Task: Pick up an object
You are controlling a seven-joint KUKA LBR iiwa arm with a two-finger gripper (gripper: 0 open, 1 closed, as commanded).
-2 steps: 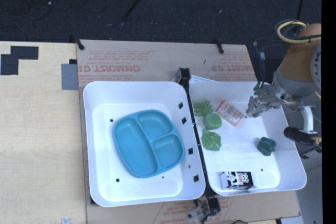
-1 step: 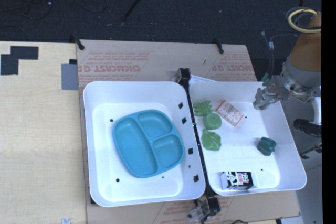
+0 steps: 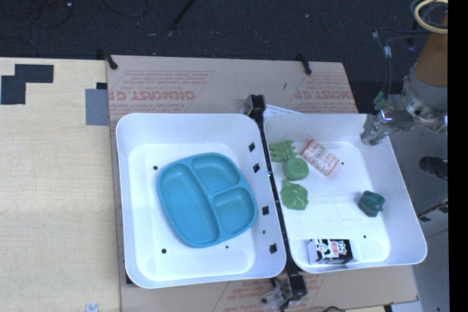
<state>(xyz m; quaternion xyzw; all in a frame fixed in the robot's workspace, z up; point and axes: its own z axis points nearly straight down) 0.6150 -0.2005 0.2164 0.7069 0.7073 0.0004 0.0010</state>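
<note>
Landmark: the right bin (image 3: 409,248), where all the small things lie loose.
Arm: its gripper (image 3: 374,129) hangs over the far right corner of that bin, holding nothing.
Jaws: too small and blurry, I cannot tell if they are open or closed.
Things to pick: green toys (image 3: 294,182) sit by the bin's left wall; a dark green block (image 3: 371,202) lies nearer the arm, so it looks easiest to reach.
Left of the bin: a blue plate (image 3: 206,198) rests flat in the other bin (image 3: 139,245).
</note>
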